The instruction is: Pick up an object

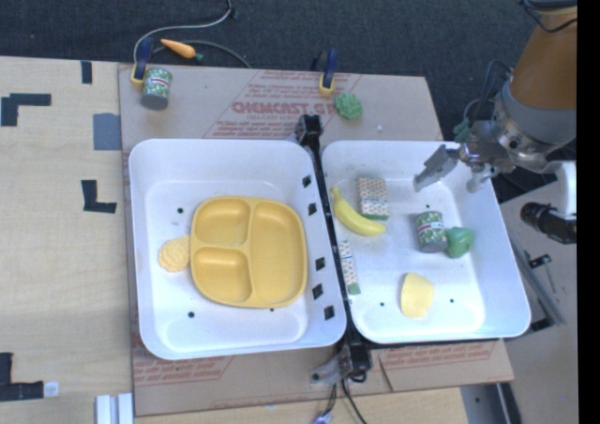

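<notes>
The right bin [487,319] holds a banana [356,216], a small patterned box [372,195], a green-labelled can [429,230] with a green toy [459,241] touching it, a pale yellow piece [417,295] and a slim packet [349,267] by the divider. My gripper [457,173] hangs over the bin's upper right part, above and to the right of the can. Its fingers [433,170] are spread open with nothing between them.
The left bin [150,169] holds a yellow divided plate [250,251] and a round cookie [173,254]. Behind the bins on the cardboard are a small can [157,87], a green toy [349,106], an orange carrot [178,49] and clamps.
</notes>
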Robot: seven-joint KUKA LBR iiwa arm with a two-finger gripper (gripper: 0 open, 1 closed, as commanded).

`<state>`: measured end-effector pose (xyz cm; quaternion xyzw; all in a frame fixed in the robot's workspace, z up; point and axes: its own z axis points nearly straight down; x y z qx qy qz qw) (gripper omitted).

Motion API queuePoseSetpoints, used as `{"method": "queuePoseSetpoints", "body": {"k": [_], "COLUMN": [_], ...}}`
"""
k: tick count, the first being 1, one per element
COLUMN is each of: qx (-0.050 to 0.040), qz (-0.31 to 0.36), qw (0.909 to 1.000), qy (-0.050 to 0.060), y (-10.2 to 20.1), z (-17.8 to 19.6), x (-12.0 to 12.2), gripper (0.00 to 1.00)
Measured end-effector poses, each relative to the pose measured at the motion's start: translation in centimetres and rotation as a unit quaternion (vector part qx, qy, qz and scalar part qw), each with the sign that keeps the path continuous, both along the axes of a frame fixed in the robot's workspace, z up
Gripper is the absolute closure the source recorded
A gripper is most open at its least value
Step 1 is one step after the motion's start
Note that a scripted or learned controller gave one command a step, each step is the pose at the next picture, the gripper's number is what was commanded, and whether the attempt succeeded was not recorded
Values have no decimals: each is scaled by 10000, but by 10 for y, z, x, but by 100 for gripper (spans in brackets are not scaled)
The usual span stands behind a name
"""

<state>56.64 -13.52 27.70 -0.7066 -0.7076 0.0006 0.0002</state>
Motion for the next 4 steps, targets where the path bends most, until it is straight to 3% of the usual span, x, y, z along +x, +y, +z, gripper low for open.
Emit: {"method": "queuePoseSetpoints", "body": {"k": [1,2,3,4], "qx": [8,5,-3,-10], "qz": [-4,-4,2,-11], "qw": [10000,10000,10000,10000], "qy": [17,1,-29,-21], "y": [2,28,31,37], "z": [-91,-184,-191,-191], "x": [-77,-45,25,-60], "gripper": [0,0,0,0]}}
